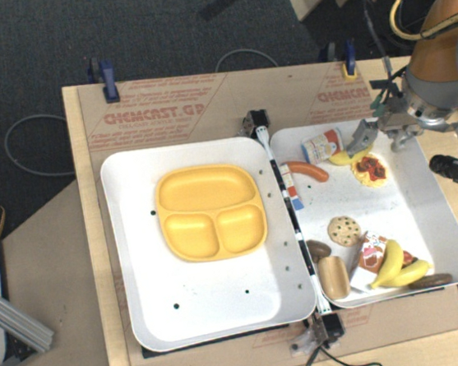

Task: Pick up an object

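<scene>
Right now my gripper [364, 138] hangs over the far part of the right bin [429, 195], reaching in from the right, with its grey fingers [362, 138] just above the yellow piece [339, 158] and beside the little pizza [370, 169]; from this slant I cannot tell whether they stand apart or together, and nothing visibly sits between them. The pizza is a small round disc, yellow at the rim with red topping, lying flat on the white floor close to my fingertips. Beside it, toward the divider, lies one orange-red sausage [307, 171], long and slim, and behind that one small white carton [321, 146] with red and blue print. Further toward the near side I count one chocolate-chip cookie [343, 229], pale tan with dark spots, one brown mushroom [317, 249], one tan cylinder like a bread roll [333, 277], one red-and-white packet [373, 254], and one bunch of bananas [397, 267] of two yellow fruits, resting partly over the packet near the bin's near right corner. The left bin [138, 255] holds one yellow tray [211, 211] with three compartments, one wide and two smaller, set well apart from me.
</scene>
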Robot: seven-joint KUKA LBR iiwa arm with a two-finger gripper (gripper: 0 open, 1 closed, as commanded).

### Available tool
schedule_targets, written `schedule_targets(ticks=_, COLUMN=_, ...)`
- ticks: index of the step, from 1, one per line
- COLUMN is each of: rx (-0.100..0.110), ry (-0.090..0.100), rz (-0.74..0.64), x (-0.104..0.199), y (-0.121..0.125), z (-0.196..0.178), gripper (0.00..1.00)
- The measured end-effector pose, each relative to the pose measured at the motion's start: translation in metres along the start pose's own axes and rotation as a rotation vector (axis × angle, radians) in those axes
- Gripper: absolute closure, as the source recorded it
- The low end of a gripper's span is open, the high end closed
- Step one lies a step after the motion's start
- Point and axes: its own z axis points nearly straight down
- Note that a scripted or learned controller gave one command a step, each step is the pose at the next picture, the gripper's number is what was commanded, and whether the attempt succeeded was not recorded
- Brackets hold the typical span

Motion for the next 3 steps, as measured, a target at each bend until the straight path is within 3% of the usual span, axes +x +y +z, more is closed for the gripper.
schedule_targets(ticks=1, rx=0.006, ry=0.005, rz=-0.007, x=0.090, y=0.015, z=0.045, gripper=0.00)
schedule_targets(ticks=2, rx=0.009, ry=0.004, rz=0.004, x=0.086, y=0.028, z=0.067, gripper=0.00)
schedule_targets(ticks=3, rx=-0.007, ry=0.006, rz=0.001, x=0.080, y=0.023, z=0.065, gripper=0.00)
